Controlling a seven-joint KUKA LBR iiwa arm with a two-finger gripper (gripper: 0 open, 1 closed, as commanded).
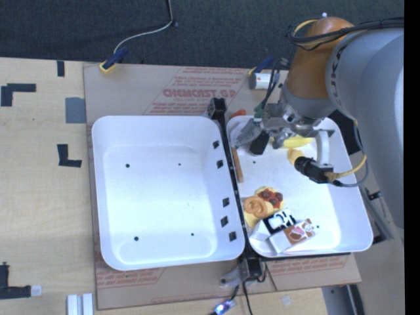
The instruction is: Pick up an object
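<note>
Two white bins share the bench; jaws hover over the right one.

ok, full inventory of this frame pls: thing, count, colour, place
left bin: 1, white, left half of bench
right bin: 1, white, beside it, under the arm
round toy: 1, orange, near edge of right bin by the divider
red-dark piece: 1, red with dark spots, touching the round toy
black-and-white item: 1, just in front of those
small box: 1, white and reddish, front of right bin
yellow item: 1, far side of right bin, partly hidden by the hand
arm: 1, grey with orange band, from the right
hand: 1, dark, over far-left of right bin
</note>
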